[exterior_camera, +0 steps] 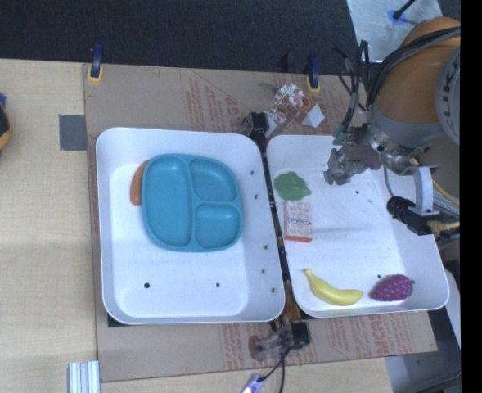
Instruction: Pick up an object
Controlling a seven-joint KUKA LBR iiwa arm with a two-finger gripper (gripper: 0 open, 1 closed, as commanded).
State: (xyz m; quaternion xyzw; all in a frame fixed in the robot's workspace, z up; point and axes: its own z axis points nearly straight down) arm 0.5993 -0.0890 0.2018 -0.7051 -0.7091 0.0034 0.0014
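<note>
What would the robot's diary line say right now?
claw: over right bin, near green piece | holding: nothing seen | right bin: packet, banana, grapes | left bin: blue plate

Two white bins (110, 219): beside the divider, the left holds one blue divided plate (193, 201) and one orange sausage (136, 183); the right holds one banana (332, 290), one grape bunch (391, 287), one green leaf (291, 186), one packet (299, 220).

I see my gripper (339, 173) hovering over the right bin (425, 256), near a green piece (291, 186); banana (332, 289) and grapes (391, 287) lie along its front edge.
</note>
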